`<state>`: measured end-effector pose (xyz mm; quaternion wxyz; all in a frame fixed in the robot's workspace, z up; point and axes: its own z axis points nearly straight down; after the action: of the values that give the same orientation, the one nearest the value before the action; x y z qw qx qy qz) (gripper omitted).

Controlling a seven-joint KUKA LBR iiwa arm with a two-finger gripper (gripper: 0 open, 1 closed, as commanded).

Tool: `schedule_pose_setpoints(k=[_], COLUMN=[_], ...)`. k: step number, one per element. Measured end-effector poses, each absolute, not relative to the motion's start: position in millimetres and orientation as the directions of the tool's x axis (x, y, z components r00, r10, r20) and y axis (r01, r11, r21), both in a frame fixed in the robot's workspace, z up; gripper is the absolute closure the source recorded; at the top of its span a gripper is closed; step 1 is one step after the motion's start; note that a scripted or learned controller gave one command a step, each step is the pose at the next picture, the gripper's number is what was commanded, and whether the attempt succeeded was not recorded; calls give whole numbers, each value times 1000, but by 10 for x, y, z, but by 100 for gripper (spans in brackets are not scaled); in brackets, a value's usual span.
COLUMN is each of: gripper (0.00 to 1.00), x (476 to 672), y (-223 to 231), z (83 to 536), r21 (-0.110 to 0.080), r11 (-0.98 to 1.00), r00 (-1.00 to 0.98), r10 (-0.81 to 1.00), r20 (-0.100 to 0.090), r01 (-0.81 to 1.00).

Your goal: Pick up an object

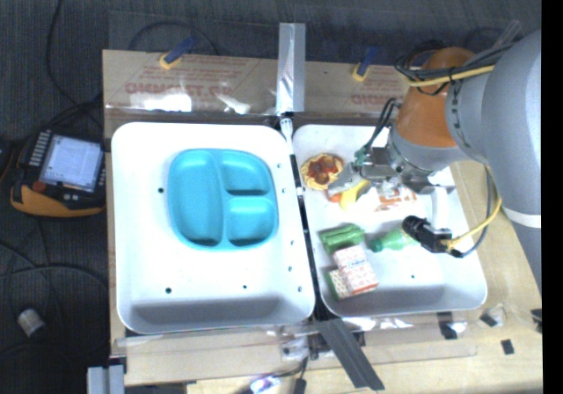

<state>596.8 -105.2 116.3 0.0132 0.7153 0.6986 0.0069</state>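
Your tool (380,174) sits low in the right bin (457,291), just beside the yellow toy piece (350,195), which lies slightly toward the bin divider from it. You can't tell how wide the tool is open or whether it holds anything.

Blue divided tray (222,197) in left bin (141,287); handheld pendant (60,174) on floor

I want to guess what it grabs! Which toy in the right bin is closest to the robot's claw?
The yellow toy, lying right under the gripper. The green bottle and checkered box lie farther toward the bin's front.
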Motion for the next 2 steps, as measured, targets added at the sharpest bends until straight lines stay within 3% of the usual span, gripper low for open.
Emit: schedule_pose_setpoints(k=[1, 2], gripper=[0, 0], x=[6323, 5916], y=[-1146, -1108], z=[1100, 1106], r21=[56, 66], r11=[8, -107], r00=[-7, 108], r10=[1000, 994], r20=[-12, -7], r01=[998, 992])
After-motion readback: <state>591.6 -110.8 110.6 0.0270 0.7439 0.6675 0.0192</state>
